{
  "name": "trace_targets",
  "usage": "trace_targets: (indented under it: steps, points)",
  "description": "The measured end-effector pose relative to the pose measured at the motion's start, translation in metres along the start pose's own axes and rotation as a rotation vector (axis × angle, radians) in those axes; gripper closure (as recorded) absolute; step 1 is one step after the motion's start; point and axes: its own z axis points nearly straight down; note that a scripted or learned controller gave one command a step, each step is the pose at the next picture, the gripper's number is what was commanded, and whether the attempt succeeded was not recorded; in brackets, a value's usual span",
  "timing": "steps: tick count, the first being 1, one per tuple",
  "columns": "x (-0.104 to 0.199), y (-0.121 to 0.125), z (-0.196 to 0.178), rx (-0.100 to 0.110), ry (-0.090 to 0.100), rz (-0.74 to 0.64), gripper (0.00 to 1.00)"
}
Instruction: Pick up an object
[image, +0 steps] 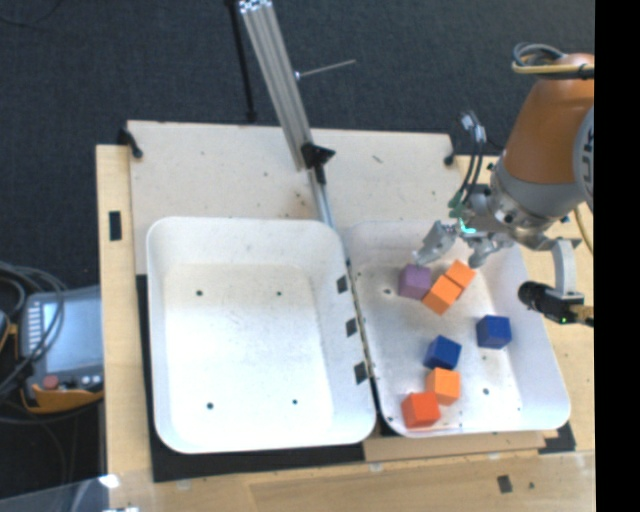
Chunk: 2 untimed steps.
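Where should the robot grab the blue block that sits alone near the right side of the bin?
Probably from straight above, with one finger on each of two opposite flat sides. The blue block sits flat on the floor of the right bin with open space all around it, so nothing blocks the way down. The other blue block touches an orange one, so it is harder.

**Surfaces on the bench**

The 2 bins (250, 330) look like matt white plastic, lightly speckled. The blocks (446, 287) appear smooth and matt. The board (220, 170) beneath looks like pale, dull wood. The rail (280, 80) is ribbed, shiny metal. The arm (548, 130) has a smooth orange band with a soft sheen.
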Motion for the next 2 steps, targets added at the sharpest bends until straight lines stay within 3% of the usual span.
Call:
trace_targets:
  steps: [1, 2]
  points:
    - [0.0, 0.001, -0.002, -0.005, 0.0, 0.001, 0.0]
    - [0.004, -0.003, 0.042, 0.001, -0.002, 0.005, 0.0]
